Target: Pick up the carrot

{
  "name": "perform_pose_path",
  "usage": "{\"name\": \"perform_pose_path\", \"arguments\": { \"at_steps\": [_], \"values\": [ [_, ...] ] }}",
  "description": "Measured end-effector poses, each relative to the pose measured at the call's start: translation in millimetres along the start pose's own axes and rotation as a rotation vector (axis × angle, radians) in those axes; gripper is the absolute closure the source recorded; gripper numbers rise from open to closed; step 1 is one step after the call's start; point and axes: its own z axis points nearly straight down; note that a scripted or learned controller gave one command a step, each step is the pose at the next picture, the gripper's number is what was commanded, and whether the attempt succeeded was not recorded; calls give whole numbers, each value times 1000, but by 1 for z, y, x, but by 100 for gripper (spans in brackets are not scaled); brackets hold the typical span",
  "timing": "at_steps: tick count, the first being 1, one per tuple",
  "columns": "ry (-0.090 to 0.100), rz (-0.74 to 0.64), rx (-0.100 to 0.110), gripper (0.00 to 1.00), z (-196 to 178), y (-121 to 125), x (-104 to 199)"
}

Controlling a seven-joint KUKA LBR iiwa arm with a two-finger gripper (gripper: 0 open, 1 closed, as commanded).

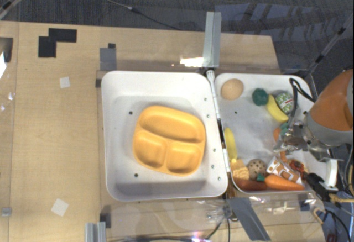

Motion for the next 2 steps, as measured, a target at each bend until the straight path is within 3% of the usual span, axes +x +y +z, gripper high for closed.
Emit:
{"name": "perform_pose_path", "arguments": {
  "at_steps": [1, 2],
  "values": [
    [-2, 378, 23, 100, -7, -9, 11],
    [0, 433, 20, 100, -41, -14, 61]
  ]
}}
